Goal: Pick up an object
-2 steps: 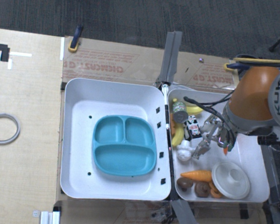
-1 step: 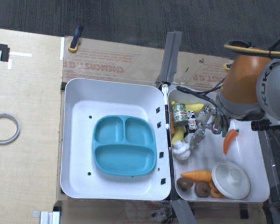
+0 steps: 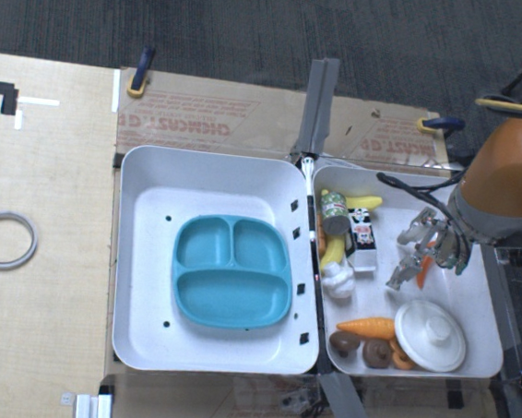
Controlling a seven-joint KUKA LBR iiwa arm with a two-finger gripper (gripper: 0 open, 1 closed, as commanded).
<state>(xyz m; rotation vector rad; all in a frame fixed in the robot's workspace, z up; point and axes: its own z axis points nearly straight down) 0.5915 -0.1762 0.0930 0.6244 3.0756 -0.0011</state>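
Metal gripper (image 3: 411, 256) over right bin (image 3: 482, 315) middle, fingers spread, possibly pinching small orange piece (image 3: 424, 270); unclear. Smooth tapered carrot (image 3: 366, 327), round white lid (image 3: 429, 335) at bin's near edge. Glossy blue compartment tray (image 3: 233, 272) centred in left bin (image 3: 142, 237).

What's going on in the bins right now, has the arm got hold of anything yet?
The arm's gripper hangs over the right bin, above bare floor between the small carton and the white lid. A thin orange piece sits right at its fingers, but a grasp can't be confirmed. The left bin holds a blue divided plate, untouched.
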